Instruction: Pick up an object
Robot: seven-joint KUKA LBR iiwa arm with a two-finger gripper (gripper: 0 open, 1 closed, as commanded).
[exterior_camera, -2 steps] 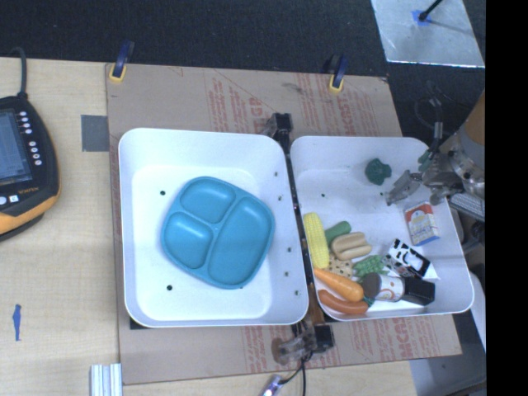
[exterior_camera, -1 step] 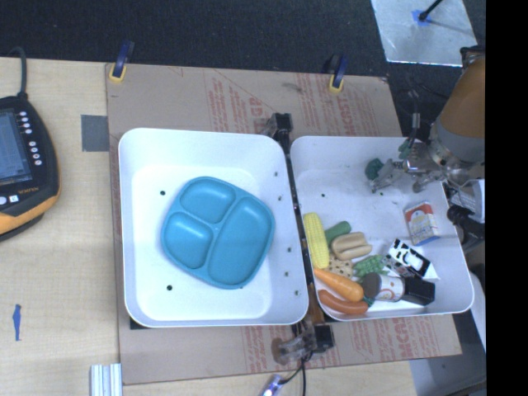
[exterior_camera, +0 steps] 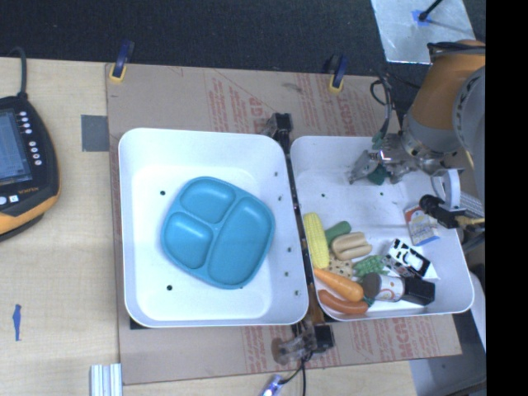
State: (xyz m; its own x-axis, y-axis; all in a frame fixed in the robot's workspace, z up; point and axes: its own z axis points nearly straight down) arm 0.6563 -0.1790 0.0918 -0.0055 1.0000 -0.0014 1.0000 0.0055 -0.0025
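My gripper [exterior_camera: 373,172] hangs over the back part of the right bin [exterior_camera: 330,151], its fingers spread open with a small green bit between them that I cannot identify. Toy food lies heaped at the bin's front: a yellow corn cob [exterior_camera: 314,239], a hot dog bun [exterior_camera: 351,245], a green piece [exterior_camera: 337,231], an orange carrot [exterior_camera: 338,284] and a red-brown sausage [exterior_camera: 341,304]. A black and white item [exterior_camera: 407,258] and a small card [exterior_camera: 421,228] lie to the right of these. All of them sit well in front of the gripper.
The left bin [exterior_camera: 140,155] holds a blue divided plate [exterior_camera: 218,231]. A teach pendant [exterior_camera: 23,163] rests on the bench at far left. Clamps [exterior_camera: 120,60] pin the cardboard sheet at the back edge.
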